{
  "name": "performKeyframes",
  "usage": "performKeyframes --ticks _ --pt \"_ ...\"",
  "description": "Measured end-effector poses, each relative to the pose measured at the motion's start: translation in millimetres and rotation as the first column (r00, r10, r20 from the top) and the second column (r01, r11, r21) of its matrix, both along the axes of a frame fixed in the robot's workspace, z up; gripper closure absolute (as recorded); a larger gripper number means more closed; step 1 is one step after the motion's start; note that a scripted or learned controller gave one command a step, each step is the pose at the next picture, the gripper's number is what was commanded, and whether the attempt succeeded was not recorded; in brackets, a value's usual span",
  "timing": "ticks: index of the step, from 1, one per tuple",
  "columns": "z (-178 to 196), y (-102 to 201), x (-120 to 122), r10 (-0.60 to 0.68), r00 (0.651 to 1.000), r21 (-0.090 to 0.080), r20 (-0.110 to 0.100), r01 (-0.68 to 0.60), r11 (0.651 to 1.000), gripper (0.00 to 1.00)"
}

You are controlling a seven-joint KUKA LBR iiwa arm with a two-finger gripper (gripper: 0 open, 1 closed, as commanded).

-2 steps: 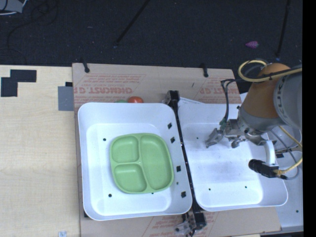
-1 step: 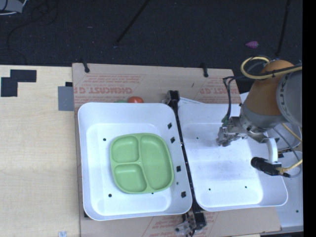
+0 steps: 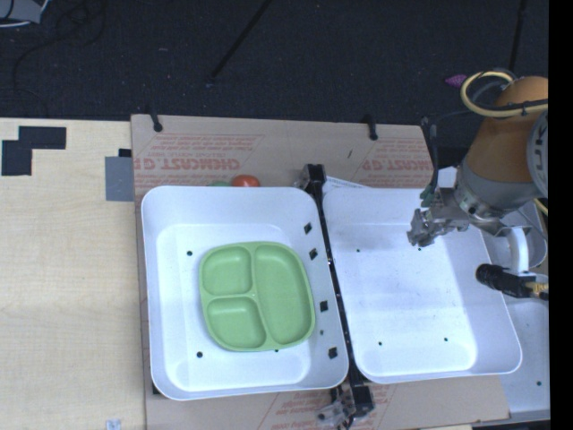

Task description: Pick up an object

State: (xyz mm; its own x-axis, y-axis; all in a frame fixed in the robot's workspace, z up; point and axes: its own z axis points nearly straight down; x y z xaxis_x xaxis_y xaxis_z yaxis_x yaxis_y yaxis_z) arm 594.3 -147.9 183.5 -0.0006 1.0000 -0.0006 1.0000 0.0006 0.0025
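1. A green divided plate (image 3: 257, 296) lies flat in the left bin (image 3: 170, 213).
2. The gripper (image 3: 424, 231) hovers over the right bin (image 3: 501, 348), well apart from the plate.
3. Whether the gripper is open is unclear.

Both white bins (image 3: 331, 348) on the bench (image 3: 63, 285) are being viewed from above at a slant by one fixed camera, with the arm (image 3: 506, 150) entering at right.
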Motion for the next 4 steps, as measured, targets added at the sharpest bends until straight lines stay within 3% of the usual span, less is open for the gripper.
performKeyframes --ticks 1,2,4 --pt "59 -9 4 0.0 1.0 -0.001 0.0 0.0 1.0 1.0" --pt "84 -10 4 0.0 1.0 0.0 -0.002 0.0 1.0 1.0" --pt "83 95 -11 0.004 1.0 0.003 -0.006 -0.004 1.0 1.0"
